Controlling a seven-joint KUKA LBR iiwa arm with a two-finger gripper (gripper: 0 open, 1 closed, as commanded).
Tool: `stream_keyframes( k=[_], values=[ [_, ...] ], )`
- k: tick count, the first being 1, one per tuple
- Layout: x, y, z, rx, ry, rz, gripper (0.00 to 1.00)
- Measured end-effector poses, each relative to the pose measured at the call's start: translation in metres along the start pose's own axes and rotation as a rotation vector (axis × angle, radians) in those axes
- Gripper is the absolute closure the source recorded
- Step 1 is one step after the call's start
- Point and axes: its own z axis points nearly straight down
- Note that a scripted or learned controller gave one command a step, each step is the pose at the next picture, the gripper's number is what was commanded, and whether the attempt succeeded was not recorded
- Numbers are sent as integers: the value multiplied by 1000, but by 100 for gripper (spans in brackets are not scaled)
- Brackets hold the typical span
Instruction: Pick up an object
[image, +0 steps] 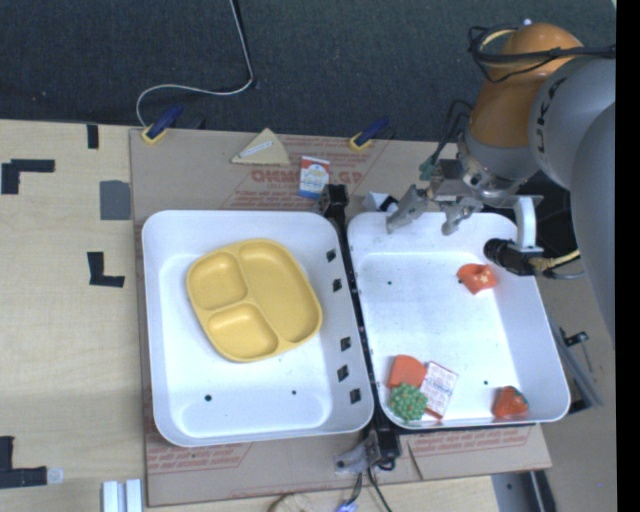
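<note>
— The fingers (402, 212)?
— Spread apart, holding nothing, over the right bin's (545, 330) far edge.
— Nearest object?
— A small orange-red piece (477, 278), right of centre, lying alone. A red-and-white packet (438, 386) lies near; print unreadable.

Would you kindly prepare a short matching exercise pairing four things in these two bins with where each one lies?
Things:
1. yellow divided plate
2. green broccoli toy
3. gripper
4. small orange-red piece

Places:
A. over the far rim of the right bin
B. near edge of the right bin, beside a red-and-white packet
C. middle of the left bin
D. upper right part of the right bin

Pairs: 1-C, 2-B, 3-A, 4-D
</note>
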Motion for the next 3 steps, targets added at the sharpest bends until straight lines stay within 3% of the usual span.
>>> stream_keyframes(
  k=[1, 2, 3],
  values=[
    [-70, -50, 12, 0, -3, 3, 0],
    [-123, -71, 123, -3, -3, 2, 0],
    [-114, -16, 123, -8, -3, -1, 0]
  ],
)
